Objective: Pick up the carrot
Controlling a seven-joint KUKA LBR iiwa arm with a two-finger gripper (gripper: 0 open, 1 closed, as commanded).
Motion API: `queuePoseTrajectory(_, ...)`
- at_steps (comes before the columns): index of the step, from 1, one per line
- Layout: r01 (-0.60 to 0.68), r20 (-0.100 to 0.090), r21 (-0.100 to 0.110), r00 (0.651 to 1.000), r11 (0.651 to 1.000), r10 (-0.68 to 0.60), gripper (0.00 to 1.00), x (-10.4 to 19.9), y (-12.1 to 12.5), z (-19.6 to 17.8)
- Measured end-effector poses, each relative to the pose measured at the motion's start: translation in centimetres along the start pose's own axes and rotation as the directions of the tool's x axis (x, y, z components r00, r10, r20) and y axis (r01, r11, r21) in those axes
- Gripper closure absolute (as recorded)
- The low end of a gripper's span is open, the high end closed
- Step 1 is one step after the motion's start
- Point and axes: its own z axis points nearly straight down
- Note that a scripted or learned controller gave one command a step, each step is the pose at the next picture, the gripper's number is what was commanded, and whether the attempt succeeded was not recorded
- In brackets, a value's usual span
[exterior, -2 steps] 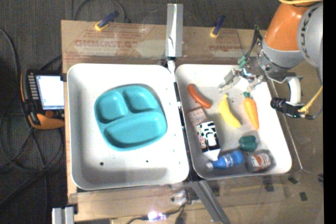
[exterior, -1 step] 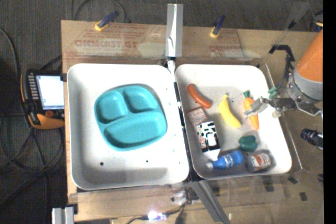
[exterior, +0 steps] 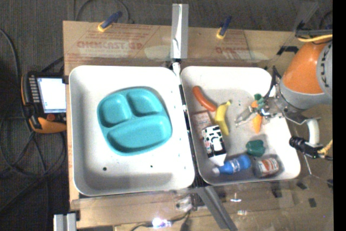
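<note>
Your arm has its gripper (exterior: 258, 114) down inside the right bin (exterior: 238, 74), close to that bin's right wall and about halfway along it. The carrot (exterior: 257, 123) is right there — a small orange taper with a green top, lying at the fingertips near the same wall. From this slant you cannot tell whether the fingers are spread or clamped, nor whether the carrot sits between them or merely beside them, so do not count this as a grasp.

Judged from how things lie, the reach is done: the tool is at the carrot. What is left is the part that matters — a confirmed grip and a lift clear of the bin floor. The carrot appears to rest on the floor, so the pick itself looks not yet done.

Nearby clutter is worth your eye. A banana (exterior: 223, 117) and an orange-red sausage-shaped toy (exterior: 204, 98) lie toward the bin's left side, apart from the carrot. A green piece (exterior: 255, 145) sits just below it, with a small can (exterior: 266, 165) and a blue bottle (exterior: 233, 165) along the near edge. The left bin (exterior: 81, 132) carries a teal divided plate (exterior: 135, 119), well apart from the work.
</note>
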Motion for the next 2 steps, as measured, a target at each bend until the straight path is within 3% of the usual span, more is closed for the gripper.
queuePoseTrajectory(1, -0.001, -0.001, 0.004, 1.0, 1.0, 0.001, 1.0, 0.0, -0.1, -0.6)
queuePoseTrajectory(2, 0.029, 0.005, 0.005, 1.0, 1.0, -0.029, 1.0, 4.9, 1.5, -7.6)
